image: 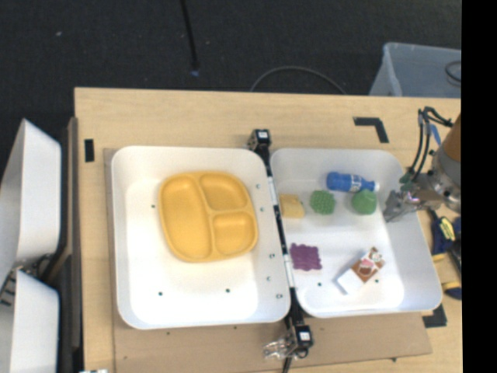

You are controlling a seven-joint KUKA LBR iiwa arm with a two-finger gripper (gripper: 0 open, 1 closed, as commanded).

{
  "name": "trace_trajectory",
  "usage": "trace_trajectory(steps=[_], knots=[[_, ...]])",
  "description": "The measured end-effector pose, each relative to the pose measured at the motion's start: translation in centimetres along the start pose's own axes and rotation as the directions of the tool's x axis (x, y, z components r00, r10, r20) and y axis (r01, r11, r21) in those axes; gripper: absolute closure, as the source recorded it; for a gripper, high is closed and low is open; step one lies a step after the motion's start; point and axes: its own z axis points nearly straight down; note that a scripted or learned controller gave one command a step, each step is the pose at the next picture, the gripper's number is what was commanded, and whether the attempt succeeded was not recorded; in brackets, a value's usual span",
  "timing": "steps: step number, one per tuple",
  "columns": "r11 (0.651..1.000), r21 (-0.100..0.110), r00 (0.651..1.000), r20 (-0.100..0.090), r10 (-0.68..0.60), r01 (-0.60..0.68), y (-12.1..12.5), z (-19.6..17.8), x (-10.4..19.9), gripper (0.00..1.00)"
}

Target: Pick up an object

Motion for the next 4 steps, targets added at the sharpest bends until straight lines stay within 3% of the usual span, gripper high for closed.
trace_trajectory(steps=[3,4], knots=[[1.000,0.004,1.000,-0.004,-0.003,0.003,7.1,-0.1,14.8,1.00],[1.000,0.003,1.000,-0.004,-0.003,0.003,8.8,-1.8,19.5,1.00]])
